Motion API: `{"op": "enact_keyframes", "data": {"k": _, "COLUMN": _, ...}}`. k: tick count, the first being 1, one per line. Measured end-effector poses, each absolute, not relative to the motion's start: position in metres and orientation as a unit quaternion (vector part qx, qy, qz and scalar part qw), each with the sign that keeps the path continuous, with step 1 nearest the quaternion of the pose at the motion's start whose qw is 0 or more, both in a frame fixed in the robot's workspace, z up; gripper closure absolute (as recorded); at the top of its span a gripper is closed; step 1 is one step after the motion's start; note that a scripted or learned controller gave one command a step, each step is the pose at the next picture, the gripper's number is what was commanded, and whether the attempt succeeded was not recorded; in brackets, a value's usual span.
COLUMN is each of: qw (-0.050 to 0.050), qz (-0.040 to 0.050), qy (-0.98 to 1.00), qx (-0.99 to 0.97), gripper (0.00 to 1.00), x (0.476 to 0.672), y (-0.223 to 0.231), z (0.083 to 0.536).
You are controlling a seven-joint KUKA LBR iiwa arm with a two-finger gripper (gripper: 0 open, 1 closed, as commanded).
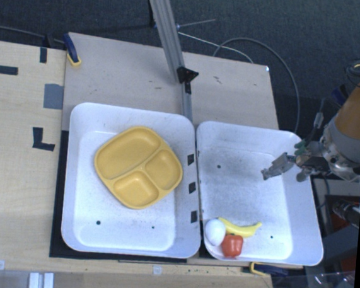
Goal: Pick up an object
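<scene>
End effector point(287, 165) is hovering, seemingly spread and grasping nothing, over the right bin point(300, 212).
It is needing to descend toward the banana point(243, 228), egg point(214, 231) and tomato point(233, 245) clustered at that bin's front edge.

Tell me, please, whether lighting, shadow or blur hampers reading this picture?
Camera view: even, soft light, no glare on the bins; yellow plate crisp with faint shadow; gripper slightly soft; banana, egg and red item small, somewhat blurred.

Yellow tray point(138, 166) in the left bin point(80, 162); banana point(243, 228), egg point(214, 231), and red pepper point(233, 245) in the right bin's point(297, 240) near corner, hand point(285, 165) above.
</scene>
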State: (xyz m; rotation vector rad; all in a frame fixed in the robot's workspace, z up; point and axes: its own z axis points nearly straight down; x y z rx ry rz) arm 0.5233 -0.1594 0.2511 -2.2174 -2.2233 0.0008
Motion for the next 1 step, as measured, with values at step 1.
{"op": "enact_keyframes", "data": {"k": 1, "qw": 0.001, "qz": 0.0003, "qy": -0.708, "qx": -0.706, "gripper": 0.0, "x": 0.5233, "y": -0.1595, "z": 0.2511}}
